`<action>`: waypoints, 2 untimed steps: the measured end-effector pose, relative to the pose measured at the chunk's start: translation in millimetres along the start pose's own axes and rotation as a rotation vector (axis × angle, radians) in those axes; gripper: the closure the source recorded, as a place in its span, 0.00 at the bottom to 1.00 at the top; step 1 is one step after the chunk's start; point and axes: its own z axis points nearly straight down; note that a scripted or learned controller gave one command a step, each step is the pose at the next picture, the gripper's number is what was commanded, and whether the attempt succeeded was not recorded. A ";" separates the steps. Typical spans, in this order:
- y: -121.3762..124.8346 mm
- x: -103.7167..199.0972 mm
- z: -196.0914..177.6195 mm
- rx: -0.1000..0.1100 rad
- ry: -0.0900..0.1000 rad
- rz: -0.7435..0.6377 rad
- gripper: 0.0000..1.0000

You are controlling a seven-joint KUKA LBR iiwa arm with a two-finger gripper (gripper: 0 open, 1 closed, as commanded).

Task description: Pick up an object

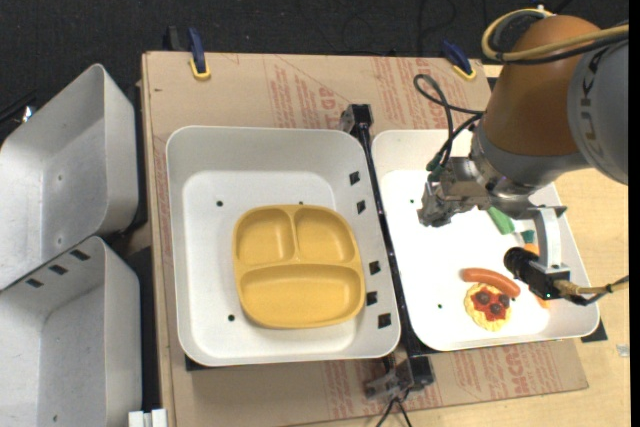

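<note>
Left bin [190, 215]: yellow tray [298, 267] | right bin [420, 315]: toy pizza [489, 306], sausage [490, 280] | end effector [437, 209]: grip state unclear

Two white bins [190, 215] are sitting side by side on a cardboard-topped bench [290, 80], w/ a yellow 3-compartment tray [298, 265] lying in the left one. Two more white tubs [60, 165] are resting off the bench's left edge, one behind the other. Cables [440, 5] are trailing across the dark floor behind.
</note>
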 end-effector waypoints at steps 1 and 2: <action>-6.6 62.9 2.8 0.001 0.000 0.000 1.00; -24.0 111.0 6.8 0.003 -0.001 0.001 1.00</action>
